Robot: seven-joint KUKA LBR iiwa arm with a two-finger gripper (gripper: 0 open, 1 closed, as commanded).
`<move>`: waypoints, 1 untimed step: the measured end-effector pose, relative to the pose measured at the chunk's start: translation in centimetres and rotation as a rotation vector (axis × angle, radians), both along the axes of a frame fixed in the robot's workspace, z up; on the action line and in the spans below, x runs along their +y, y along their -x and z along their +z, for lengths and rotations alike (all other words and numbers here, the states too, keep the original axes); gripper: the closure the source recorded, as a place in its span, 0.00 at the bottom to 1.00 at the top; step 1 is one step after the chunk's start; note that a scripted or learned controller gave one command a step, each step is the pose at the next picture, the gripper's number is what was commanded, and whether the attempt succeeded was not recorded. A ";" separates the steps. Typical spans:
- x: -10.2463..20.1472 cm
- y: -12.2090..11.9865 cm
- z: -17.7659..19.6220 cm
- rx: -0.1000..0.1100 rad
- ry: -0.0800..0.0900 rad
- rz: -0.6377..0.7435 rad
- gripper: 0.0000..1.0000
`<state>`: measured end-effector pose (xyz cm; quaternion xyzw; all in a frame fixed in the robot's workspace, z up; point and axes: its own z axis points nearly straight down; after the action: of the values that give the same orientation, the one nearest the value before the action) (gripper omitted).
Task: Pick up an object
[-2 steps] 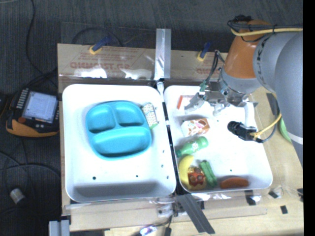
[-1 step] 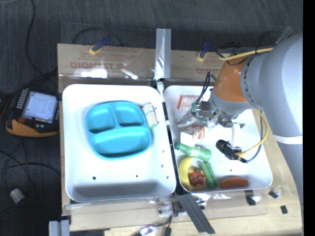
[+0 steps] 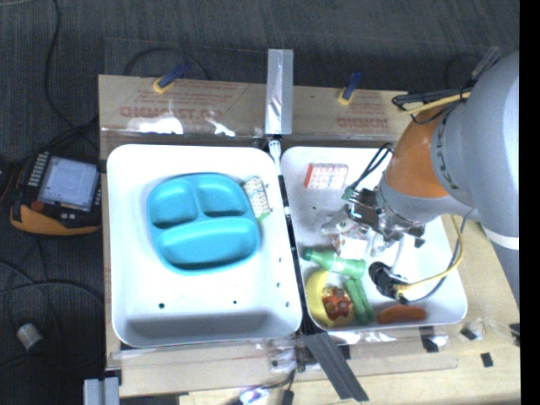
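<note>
The arm reaches in from the right, and its gripper (image 3: 353,233) hangs low over the middle of the right bin (image 3: 451,306). Just below it lies a green bottle-shaped thing (image 3: 336,262), pointing left. A second green stick (image 3: 358,299) runs toward the front beside a yellow rounded object (image 3: 314,298), with a red-brown lump (image 3: 337,303) on top of it. An orange-red sausage shape (image 3: 402,314) rests by the front wall. A red-and-white checked packet (image 3: 326,175) lies at the back of the bin. The wrist hides what is under the gripper.
In the left bin (image 3: 135,294) a blue divided plate (image 3: 202,220) lies toward the back, with a small green-and-white item (image 3: 257,197) at its right rim. A cardboard sheet (image 3: 202,99) sits behind both bins. A handheld device (image 3: 59,188) lies on the floor at left.
</note>
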<state>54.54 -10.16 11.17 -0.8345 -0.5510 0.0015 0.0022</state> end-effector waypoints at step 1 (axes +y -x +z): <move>3.4 2.9 7.1 0.000 0.002 -0.039 0.00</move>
<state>51.60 -6.79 18.24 -0.8450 -0.5348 0.0020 0.0013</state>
